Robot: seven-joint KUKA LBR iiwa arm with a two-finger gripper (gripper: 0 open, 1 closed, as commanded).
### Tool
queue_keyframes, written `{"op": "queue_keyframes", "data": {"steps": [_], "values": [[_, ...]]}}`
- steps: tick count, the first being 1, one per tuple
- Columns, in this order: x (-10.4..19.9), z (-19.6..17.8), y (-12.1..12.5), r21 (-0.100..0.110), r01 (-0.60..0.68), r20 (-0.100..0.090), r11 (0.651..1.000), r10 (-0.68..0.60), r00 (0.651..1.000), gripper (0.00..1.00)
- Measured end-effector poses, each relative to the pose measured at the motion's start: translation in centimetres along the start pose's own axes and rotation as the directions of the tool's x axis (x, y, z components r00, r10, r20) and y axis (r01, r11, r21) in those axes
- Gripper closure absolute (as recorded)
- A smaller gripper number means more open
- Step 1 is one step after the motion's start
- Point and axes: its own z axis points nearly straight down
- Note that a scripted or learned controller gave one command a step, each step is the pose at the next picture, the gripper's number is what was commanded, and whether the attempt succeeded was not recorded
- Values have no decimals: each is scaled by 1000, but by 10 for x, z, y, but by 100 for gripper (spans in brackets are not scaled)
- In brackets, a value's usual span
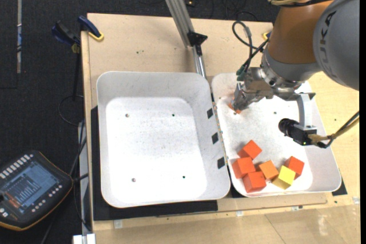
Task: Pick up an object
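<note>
Blocks in the right bin, gripper low at its far left corner

Bins sit side by side on the wooden bench (143, 37), both shallow and white. The left bin (114, 88) is the larger in the camera view; its floor shows only fine dark specks and a few small dots. The right bin (326, 171) holds all the blocks, gathered near its front edge. An orange block (250, 151) lies farthest back of the cluster. Just in front of it are a second orange block (243, 167) and a third orange block (255, 180), close together or touching. Beside them, toward the right, sits a lighter orange block (268, 170), then a yellow block (284, 176) touching or nearly touching it, and a red-orange block (295, 166) just behind the yellow one.

The arm (320, 31) reaches in from the right, its orange band above the wrist. The gripper (239, 103) is down in the far left part of the right bin, near the wall shared with the left bin and well apart from the cluster of blocks. A small orange-red patch (235, 107) shows at the fingertips; whether it is a block between the fingers or part of the gripper I cannot tell, nor how wide the fingers stand.

A black handheld controller (28, 188) lies on the dark floor at the lower left, off the bench.
</note>
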Motion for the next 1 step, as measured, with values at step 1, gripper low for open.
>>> {"op": "queue_keyframes", "data": {"steps": [1], "values": [[55,8,21,-4,1,0,1000,-1,1000,100]]}}
